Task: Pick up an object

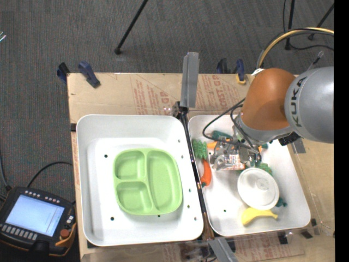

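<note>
Gripper (233, 158) is down in the right bin (297, 201), near its upper middle, mostly tucked under the arm's orange band (270, 98), and honestly I can't tell if it's got anything. It's sitting over a little clutter of stuff at the bin's upper left: something green (199, 148) by the left wall and a carrot (206, 172) just below that, lying along the wall. Just below and right of the gripper there's a white bowl (258, 188), upside down by the look of it, nearly touching the gripper area. A banana (258, 215) lies right under the bowl, close to the bin's front edge. Something teal (281, 203) pokes out from the bowl's right side.

Over in the left bin (87, 146) there's just a green divided plate (148, 180), flat, roughly centred, well away from the arm.

Bottom left, off the bench, sits a pendant (35, 217) with its screen lit.
</note>
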`<state>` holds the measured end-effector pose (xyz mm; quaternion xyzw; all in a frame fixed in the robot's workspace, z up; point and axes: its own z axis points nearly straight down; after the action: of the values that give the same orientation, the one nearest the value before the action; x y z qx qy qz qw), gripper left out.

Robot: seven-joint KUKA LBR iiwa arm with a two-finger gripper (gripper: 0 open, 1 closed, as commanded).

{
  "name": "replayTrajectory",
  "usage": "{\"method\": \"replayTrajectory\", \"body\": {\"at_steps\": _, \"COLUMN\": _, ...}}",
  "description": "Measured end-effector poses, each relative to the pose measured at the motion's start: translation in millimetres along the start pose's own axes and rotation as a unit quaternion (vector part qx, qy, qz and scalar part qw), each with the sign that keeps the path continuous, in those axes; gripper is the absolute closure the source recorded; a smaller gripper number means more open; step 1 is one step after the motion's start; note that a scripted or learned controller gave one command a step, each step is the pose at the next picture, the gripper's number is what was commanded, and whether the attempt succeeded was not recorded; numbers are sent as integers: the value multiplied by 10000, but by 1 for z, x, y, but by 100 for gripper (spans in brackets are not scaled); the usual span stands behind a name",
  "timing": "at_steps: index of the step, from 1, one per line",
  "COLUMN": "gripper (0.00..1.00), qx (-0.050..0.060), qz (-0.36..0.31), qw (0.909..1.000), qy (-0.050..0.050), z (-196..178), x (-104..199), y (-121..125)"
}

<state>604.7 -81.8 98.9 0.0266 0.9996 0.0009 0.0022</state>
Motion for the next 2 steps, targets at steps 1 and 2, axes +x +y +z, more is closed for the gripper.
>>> {"method": "replayTrajectory", "body": {"at_steps": 1, "gripper": 100, "qx": -9, "qz": -91, "qw": 9999, "qy": -46, "z": -95, "x": -23, "y": 77}}
{"method": "replayTrajectory", "body": {"at_steps": 2, "gripper": 100, "qx": 1, "qz": -1951, "qw": 9808, "qy": 19, "z": -89, "x": 27, "y": 10}}
